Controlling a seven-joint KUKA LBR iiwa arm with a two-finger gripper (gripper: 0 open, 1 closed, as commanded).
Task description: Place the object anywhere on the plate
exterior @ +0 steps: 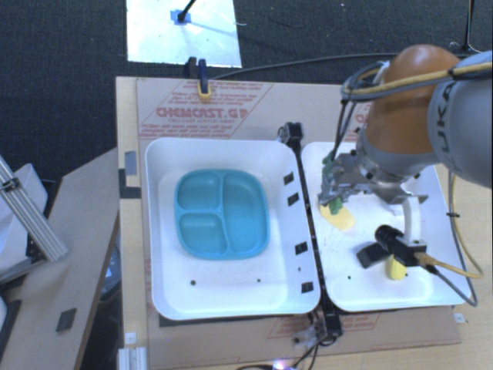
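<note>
Red print "CHEMCAST GP" on the brown sheet [254, 99] — smaller lines illegible, "KU" on the arm [462, 122]

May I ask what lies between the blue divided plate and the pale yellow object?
In the camera view, between the blue divided plate and the pale yellow object lie bare white bin floor, the bins' meeting rims and small black tabs.

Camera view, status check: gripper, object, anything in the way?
Gripper low in right bin, over yellow object. Object not on blue plate. Plate in left bin; bin rims between them.
</note>
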